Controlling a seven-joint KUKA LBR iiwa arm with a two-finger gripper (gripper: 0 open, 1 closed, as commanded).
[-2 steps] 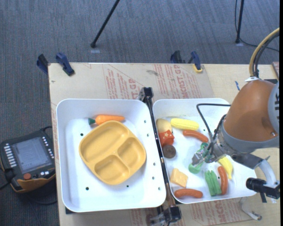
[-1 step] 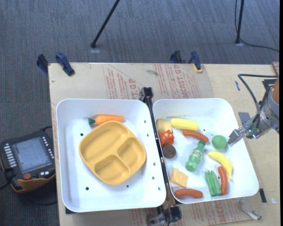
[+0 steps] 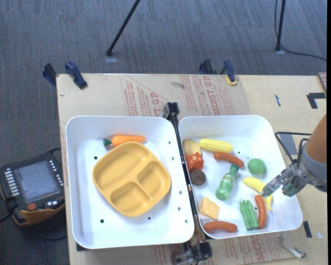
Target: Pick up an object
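The bench [image 3: 127, 95], a board printed with red lettering, stretches away to the left of and beyond the pincer [image 3: 271, 190], with blue clamps [image 3: 75, 74] on its far edge. On it sit two shallow white bins side by side. The left bin [image 3: 80, 142] lies well apart from the pincer and holds a yellow divided plate [image 3: 131, 178], with a toy carrot [image 3: 123, 139] touching the plate's far rim. The right bin [image 3: 248, 123] is the one the pincer hangs over, near its right wall.

The grey arm [image 3: 314, 167] enters from the right and slopes down to the pincer. Whether the pincer is released or clenched cannot be told; the tip is too small and dark against the toys beneath it.

Just beside the tip, to its left, lies a yellow banana [image 3: 255, 184]. Directly below the tip an orange sausage [image 3: 260, 210] lies next to green beans [image 3: 247, 214]. A green ball [image 3: 256, 166] sits just beyond the tip, to its left. Farther left stand a green bottle [image 3: 227, 183], tilted, and a red sausage [image 3: 228, 159] past it. A corn cob [image 3: 215, 145] lies beyond that. A cheese wedge [image 3: 209, 208] and another sausage [image 3: 220, 226] lie toward the bin's near edge. By the bin's left wall, farthest from the pincer, are a potato [image 3: 191, 147], a red block [image 3: 195, 162] and a brown disc [image 3: 197, 176].
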